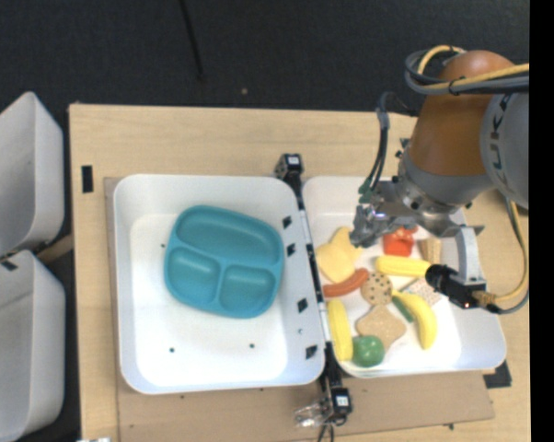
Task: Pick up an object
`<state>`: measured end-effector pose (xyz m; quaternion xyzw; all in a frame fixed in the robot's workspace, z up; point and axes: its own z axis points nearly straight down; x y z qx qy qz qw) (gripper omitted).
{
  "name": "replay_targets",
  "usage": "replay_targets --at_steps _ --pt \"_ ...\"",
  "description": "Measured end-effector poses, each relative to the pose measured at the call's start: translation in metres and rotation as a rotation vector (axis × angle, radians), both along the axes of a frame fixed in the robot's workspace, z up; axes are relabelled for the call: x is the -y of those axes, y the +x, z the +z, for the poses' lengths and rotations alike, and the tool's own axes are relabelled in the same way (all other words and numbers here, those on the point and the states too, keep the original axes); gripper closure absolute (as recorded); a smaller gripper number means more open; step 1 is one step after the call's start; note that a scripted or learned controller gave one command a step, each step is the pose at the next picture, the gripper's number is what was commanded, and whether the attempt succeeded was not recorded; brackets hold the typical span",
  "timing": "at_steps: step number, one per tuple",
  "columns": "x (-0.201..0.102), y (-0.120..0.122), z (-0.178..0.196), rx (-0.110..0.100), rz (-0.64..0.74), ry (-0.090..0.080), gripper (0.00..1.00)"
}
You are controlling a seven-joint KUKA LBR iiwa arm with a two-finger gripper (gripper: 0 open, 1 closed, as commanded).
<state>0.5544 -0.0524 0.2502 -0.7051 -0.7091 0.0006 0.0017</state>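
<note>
The right bin holds several toy foods: a pale yellow wedge, an orange sausage, a speckled cookie, a bread slice, two bananas, a yellow corn cob, a green fruit and a red piece. My gripper hangs low over the back left of this bin, just above and right of the yellow wedge and left of the red piece. The wrist body hides whatever lies beneath it. I see nothing held.
In the left bin lies a teal divided plate. A black divider with clips runs between the bins. A cable and a small black unit hang off the wrist over the right bin. White boxes stand left of the bench.
</note>
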Motion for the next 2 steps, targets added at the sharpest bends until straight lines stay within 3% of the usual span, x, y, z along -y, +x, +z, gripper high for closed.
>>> replay_targets --at_steps 1,2 --pt "-0.042 -0.025 -0.023 -0.003 -0.001 -0.001 1.0" --pt "-0.043 -0.014 -0.007 0.001 -0.002 -0.002 1.0"
